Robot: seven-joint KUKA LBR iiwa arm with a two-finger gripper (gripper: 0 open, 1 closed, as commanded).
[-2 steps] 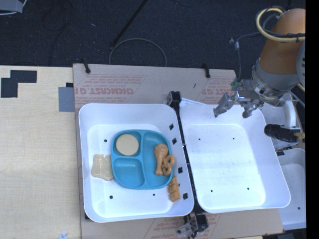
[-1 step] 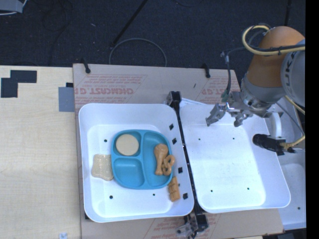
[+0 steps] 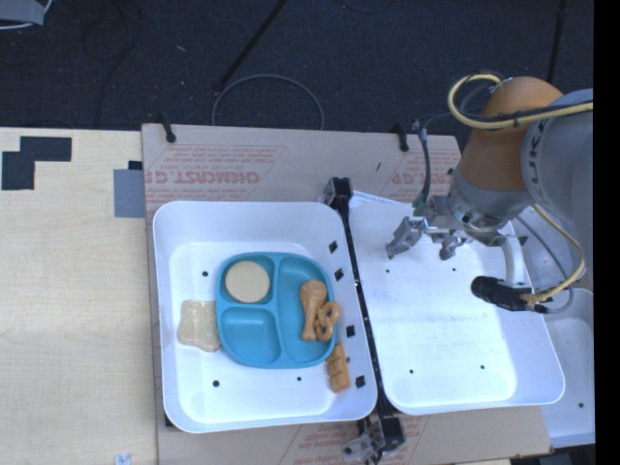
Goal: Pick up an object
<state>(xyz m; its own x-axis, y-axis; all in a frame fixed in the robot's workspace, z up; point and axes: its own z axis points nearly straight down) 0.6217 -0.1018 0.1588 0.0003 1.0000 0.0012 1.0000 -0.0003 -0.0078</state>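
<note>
Camera view has the claw [image 3: 423,237] hanging over the back of the right bin [image 3: 455,356], fingers spread apart and nothing between them. All the stuff worth grabbing is over in the left bin [image 3: 184,395]: a blue divided tray [image 3: 254,342] with a round tan disc [image 3: 246,281] in one compartment and a knobbly pretzel-looking piece [image 3: 318,310] in another. There's also a pale bread-like slab [image 3: 199,325] touching the tray's left edge, and a small brown chunk [image 3: 337,368] just off its lower right corner.

If it were me, I'd swing across the divider [image 3: 351,289] and go for the brown chunk or the bread slab, since they sit on the flat bin floor rather than inside tray walls. Come straight down, fingers either side, close only once low.

Bins sit on a cardboard sheet [image 3: 242,168] on a light wood counter [image 3: 68,289], with dark carpet [image 3: 145,56] and cables behind.
</note>
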